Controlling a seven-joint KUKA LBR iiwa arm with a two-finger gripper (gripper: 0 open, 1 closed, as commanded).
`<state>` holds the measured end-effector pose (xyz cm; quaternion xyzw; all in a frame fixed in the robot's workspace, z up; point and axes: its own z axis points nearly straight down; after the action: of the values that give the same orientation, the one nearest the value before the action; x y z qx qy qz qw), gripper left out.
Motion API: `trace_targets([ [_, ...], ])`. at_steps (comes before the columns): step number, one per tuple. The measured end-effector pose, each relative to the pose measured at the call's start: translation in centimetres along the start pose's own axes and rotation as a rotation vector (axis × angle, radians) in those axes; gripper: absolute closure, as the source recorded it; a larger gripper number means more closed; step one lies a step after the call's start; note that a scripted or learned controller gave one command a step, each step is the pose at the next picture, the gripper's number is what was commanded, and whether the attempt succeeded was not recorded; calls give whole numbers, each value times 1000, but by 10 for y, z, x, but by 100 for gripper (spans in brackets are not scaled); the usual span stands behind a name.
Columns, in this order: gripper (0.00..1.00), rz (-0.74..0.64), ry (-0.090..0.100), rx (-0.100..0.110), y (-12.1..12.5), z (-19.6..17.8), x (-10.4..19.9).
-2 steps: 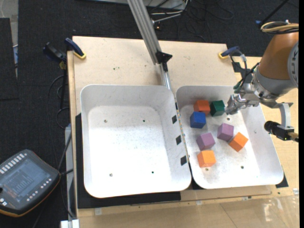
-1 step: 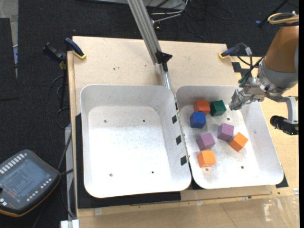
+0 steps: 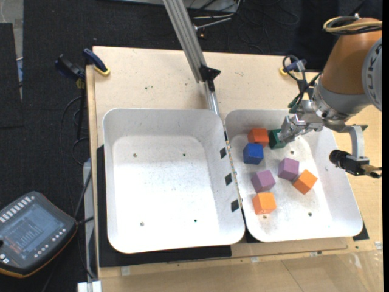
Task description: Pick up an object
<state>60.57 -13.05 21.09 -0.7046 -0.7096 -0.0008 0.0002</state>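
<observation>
Your pincer (image 3: 284,132) low in the right bin (image 3: 340,218), at the green block (image 3: 277,139) beside the orange cube (image 3: 259,135), you cannot tell its grip, blue cube (image 3: 253,154) nearby.

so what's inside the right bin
Right bin holds three orange cubes, two purple cubes, one blue cube. The claw covers most of a green block.

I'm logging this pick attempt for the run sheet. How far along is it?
Done: the arm has reached into the right bin, and the gripper sits low at the green block, beside the orange block. In hand: nothing that I can confirm; the fingers' grip on the green block isn't clear. Left: closing on it and lifting. Every block lies on the bin floor.
</observation>
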Motion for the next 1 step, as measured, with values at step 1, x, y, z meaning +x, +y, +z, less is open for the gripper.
trace_targets([
  [1, 100, -1, 1, 1, -18, -14, 52],
])
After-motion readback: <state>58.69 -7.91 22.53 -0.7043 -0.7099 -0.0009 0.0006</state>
